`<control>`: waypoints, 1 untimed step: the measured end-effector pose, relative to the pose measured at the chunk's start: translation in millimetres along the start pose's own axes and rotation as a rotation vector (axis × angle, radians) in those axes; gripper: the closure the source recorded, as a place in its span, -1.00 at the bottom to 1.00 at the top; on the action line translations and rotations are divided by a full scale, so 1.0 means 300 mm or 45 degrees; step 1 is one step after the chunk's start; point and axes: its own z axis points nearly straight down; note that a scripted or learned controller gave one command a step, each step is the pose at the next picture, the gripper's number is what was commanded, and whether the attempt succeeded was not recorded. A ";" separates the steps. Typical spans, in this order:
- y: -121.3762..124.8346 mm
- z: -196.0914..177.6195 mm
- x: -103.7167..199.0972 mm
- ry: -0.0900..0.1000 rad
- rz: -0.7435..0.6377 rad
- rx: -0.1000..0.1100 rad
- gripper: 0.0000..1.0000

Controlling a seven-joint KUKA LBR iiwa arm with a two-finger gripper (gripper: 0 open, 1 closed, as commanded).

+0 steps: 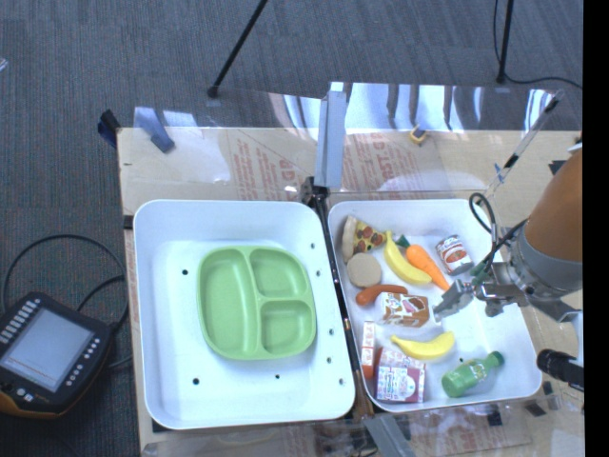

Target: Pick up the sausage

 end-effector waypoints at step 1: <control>0.000 -0.028 0.000 0.003 0.004 0.004 1.00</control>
